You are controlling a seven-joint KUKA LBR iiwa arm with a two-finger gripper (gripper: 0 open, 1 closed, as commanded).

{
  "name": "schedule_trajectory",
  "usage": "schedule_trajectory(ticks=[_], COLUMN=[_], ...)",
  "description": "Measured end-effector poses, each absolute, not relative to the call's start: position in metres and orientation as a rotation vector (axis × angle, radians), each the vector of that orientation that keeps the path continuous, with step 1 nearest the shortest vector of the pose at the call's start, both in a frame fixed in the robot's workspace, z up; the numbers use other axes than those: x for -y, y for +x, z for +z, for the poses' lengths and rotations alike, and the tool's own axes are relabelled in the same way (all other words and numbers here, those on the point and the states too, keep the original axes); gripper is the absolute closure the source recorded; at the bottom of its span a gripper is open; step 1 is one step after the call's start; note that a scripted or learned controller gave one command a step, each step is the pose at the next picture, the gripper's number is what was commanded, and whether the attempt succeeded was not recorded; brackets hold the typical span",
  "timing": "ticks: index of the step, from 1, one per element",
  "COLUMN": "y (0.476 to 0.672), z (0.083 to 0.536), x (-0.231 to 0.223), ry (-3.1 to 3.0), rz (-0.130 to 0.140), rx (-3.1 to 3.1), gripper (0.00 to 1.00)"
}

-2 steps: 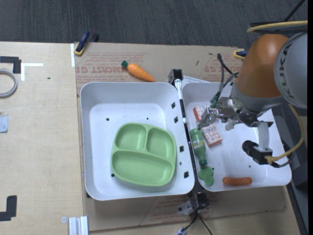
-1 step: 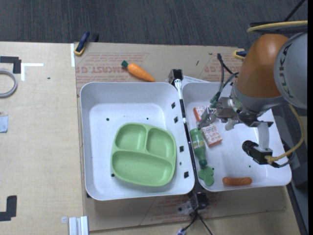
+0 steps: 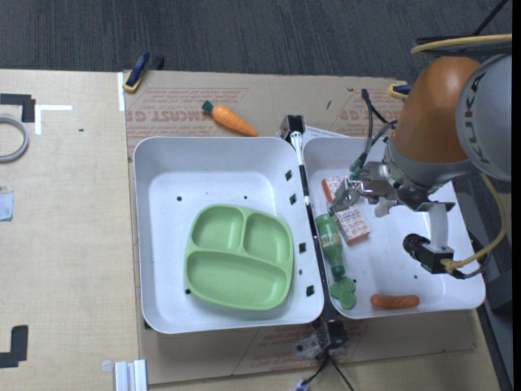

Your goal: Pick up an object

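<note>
Nearest, my gripper [image 3: 352, 195] hovers over the small light carton [image 3: 352, 225]; finger spread unclear. Stiff card, grip its 2 long sides.

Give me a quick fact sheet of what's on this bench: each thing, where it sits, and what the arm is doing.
left bin: holds a green divided plate
right bin: holds a green bottle along its left wall, a small red and white box, a sausage near the front edge
carrot: lies on the cardboard behind the left bin, outside both bins
arm: reaches over the right bin
gripper: low over the box; grip unclear
</note>
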State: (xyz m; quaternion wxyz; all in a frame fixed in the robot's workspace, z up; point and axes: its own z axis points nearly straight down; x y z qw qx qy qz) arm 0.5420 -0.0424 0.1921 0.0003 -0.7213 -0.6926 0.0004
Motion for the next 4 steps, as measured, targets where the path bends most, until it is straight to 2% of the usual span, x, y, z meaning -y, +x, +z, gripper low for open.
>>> schedule_trajectory(ticks=[1,2,3,4], y=[0.527,0.576,0.576,0.615], z=[0.092,0.092,0.102,0.192], x=[0.113,0.111,0.112,0.075], ry=[-2.163,-2.187,-2.190,-2.473], rz=[0.001,0.000,0.001,0.002], rx=[2.277,2.255,2.254,1.938], gripper=[0.00,0.00,1.00,1.00])
